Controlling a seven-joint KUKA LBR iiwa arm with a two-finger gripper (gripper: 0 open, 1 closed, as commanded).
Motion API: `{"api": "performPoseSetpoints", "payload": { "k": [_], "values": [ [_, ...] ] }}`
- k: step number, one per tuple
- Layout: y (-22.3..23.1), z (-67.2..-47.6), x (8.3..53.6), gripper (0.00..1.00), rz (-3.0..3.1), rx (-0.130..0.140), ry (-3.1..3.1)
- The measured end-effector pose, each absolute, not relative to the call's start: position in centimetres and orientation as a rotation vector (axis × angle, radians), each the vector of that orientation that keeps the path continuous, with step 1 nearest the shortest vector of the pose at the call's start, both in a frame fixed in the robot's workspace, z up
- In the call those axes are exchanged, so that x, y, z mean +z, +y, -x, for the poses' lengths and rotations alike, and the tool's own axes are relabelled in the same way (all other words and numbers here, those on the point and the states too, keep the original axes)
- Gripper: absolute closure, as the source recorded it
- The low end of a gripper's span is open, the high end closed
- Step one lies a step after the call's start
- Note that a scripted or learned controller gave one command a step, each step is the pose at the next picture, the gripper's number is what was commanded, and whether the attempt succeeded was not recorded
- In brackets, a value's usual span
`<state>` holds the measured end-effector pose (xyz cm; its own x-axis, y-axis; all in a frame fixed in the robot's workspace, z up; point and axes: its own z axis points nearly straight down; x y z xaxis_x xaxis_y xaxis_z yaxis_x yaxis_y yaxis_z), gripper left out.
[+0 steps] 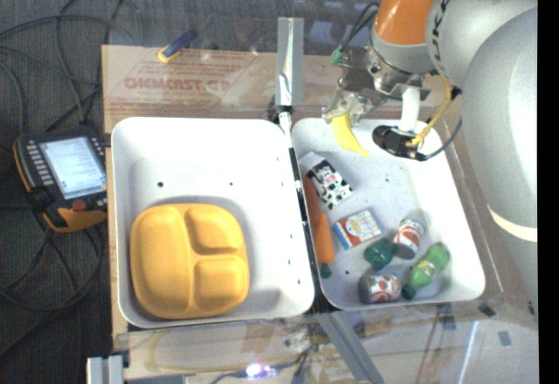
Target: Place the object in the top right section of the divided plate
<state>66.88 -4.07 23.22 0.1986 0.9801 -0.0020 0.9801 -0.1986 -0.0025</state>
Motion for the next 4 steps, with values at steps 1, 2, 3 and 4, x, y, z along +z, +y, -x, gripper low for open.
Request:
{"api": "performPoseSetpoints", "payload": {
  "k": [1, 2, 3, 4],
  "values": [
    [0.8, -60.5, 21.5, 1.00, 2.536, 0.006, -1.849],
    [5.0, -57.2, 18.1, 1.00, 2.469, 0.009, -1.937],
    [9.2, -52.4, 18.1, 1.00, 2.449, 0.010, -1.962],
    [17.7, -52.8, 18.6, 1.00, 2.425, 0.010, -1.993]
  ]
}}
